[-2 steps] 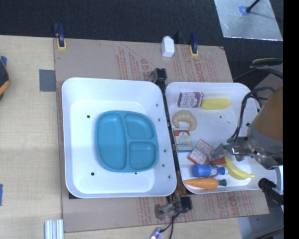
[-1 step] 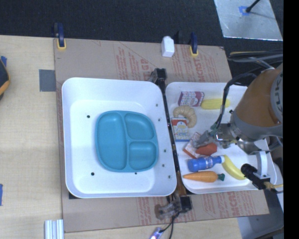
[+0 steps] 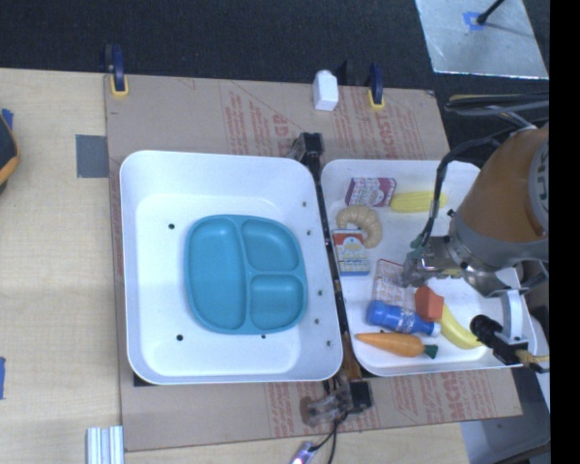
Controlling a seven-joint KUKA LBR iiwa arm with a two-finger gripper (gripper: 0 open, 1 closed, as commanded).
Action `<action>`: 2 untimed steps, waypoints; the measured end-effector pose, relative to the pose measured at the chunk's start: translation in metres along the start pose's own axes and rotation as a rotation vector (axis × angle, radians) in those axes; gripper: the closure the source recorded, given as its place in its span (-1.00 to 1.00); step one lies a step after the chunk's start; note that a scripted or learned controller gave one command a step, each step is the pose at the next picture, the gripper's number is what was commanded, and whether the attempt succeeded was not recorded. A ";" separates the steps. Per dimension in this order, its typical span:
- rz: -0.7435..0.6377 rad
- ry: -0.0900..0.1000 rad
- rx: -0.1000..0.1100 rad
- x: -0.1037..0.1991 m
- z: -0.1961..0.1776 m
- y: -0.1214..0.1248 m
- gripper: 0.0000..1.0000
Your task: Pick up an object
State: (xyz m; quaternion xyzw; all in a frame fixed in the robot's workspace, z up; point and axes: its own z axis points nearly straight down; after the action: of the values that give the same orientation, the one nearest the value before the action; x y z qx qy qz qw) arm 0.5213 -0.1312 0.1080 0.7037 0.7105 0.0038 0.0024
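Pale wooden table [image 3: 48, 288] carrying a brown cardboard sheet [image 3: 222, 124], on which two shallow white bins stand side by side. Left bin [image 3: 145, 356]: holds a blue three-compartment plate [image 3: 244, 274] lying flat near its middle. Right bin [image 3: 367, 363]: holds the loose objects, namely a small pink-and-white carton [image 3: 370, 191] and a yellow corn cob [image 3: 413, 201] at the far end, a tan ring-shaped pastry [image 3: 359, 223] above a red-and-white packet [image 3: 351, 251], a clear plastic piece [image 3: 388, 280], a blue bottle [image 3: 398, 317] lying on its side, an orange carrot [image 3: 394, 344] along the near wall, a red block [image 3: 428, 304] and a yellow banana [image 3: 457, 331]. Arm [image 3: 507, 201], grey with an orange band, reaches in from the right over the right bin. Hand [image 3: 423, 264] sits low just above the clear plastic piece and the red block; whether it is wide, narrow or holding anything cannot be told.
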 end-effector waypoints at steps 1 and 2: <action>0.000 0.000 0.000 0.000 0.000 0.000 -1.00; 0.008 0.000 0.005 -0.064 0.012 -0.041 -1.00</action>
State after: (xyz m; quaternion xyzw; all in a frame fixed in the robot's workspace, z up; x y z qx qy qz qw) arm 0.4805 -0.1961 0.0954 0.7064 0.7078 0.0019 0.0007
